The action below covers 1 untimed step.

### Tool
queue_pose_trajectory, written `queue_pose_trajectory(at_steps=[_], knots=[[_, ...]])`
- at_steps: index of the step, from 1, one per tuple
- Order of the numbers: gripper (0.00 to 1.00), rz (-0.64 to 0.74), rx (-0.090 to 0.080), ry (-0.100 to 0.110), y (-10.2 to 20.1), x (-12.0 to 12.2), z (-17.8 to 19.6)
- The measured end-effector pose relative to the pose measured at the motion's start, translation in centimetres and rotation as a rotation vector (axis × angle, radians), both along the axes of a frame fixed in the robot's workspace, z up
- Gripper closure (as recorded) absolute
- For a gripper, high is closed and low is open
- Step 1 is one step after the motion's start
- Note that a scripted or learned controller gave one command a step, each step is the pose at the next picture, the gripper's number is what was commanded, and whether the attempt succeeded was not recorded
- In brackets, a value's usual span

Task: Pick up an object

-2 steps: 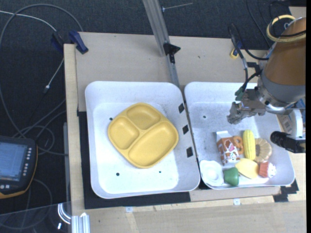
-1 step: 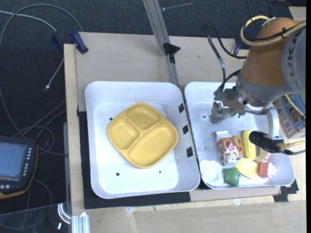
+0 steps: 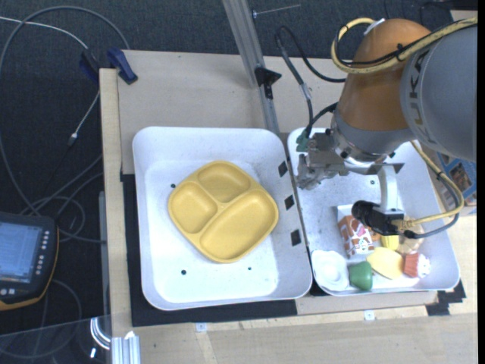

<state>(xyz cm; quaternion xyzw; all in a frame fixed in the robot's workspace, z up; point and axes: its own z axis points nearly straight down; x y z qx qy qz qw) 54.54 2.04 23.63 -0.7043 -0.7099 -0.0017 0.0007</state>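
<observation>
End effector point(image 3: 314, 169) over right shallow white bin's point(image 3: 447, 249) upper-left corner; grip state unreadable (wrist blocks view). Small toy items point(image 3: 375, 252) clustered at near edge, well apart. Risk: tight cluster, grasp could miss or nudge neighbours.

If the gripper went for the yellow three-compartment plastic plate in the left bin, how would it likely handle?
The yellow three-compartment plastic plate looks moulded and rigid, so it would probably stay stiff rather than flop. It lies flat and wide on the left white bin, so it should slide rather than roll or tip when pushed. Its low, smooth rim probably offers the two-finger gripper little to pinch.
</observation>
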Motion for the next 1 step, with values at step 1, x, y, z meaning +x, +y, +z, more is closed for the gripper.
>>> queue_pose_trajectory(at_steps=[1], knots=[[1.00,-0.002,-0.001,0.004,4.88,0.19,-1.09]])
